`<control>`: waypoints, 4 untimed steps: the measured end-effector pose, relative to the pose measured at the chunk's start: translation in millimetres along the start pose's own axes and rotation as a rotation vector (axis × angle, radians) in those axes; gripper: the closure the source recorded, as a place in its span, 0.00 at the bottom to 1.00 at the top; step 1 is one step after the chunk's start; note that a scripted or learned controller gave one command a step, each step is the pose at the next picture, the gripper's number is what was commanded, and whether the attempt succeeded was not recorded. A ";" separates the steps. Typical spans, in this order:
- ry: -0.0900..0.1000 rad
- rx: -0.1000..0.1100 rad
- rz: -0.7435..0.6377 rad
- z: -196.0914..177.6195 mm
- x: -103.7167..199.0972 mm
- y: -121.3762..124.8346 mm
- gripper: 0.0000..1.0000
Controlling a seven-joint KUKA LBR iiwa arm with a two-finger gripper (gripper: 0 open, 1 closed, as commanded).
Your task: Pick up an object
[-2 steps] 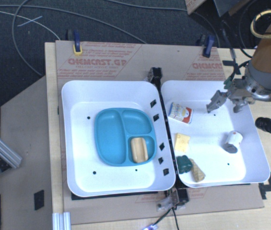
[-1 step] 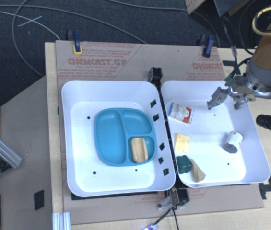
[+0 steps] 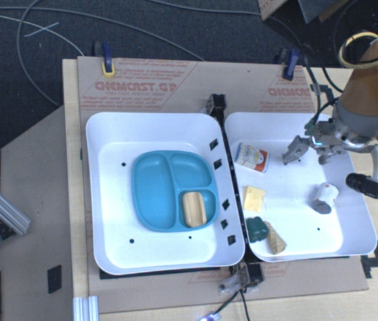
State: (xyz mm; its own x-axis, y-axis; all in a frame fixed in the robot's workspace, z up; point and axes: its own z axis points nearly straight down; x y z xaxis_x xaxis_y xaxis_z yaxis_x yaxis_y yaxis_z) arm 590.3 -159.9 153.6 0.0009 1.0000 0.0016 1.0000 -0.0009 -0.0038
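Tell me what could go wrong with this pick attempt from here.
1. The pincer hangs over bare floor of the right bin, beside the small packet rather than over it, so closing there would likely grab nothing.
2. The green piece and tan piece touch near the bin's front wall, so a grasp there might catch both or hit the wall.

A single fixed camera sits above the bench (image 3: 142,72) and looks down at a slant, far enough back to take in both white bins: the left bin (image 3: 108,146) and the right bin (image 3: 349,226). The dark floor shows at the top, and the arm (image 3: 369,85) enters from the right.
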 end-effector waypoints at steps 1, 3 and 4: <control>0.001 0.001 -0.001 61.9 3.1 -1.5 0.00; 0.000 -0.004 -0.001 57.1 3.6 -0.6 1.00; -0.003 -0.008 0.000 8.4 2.3 -8.4 1.00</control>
State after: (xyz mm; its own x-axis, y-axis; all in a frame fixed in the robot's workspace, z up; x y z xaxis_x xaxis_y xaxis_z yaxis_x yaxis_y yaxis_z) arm 581.9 -157.5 145.3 0.0006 1.0000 -0.0009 1.0000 -0.0006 0.0044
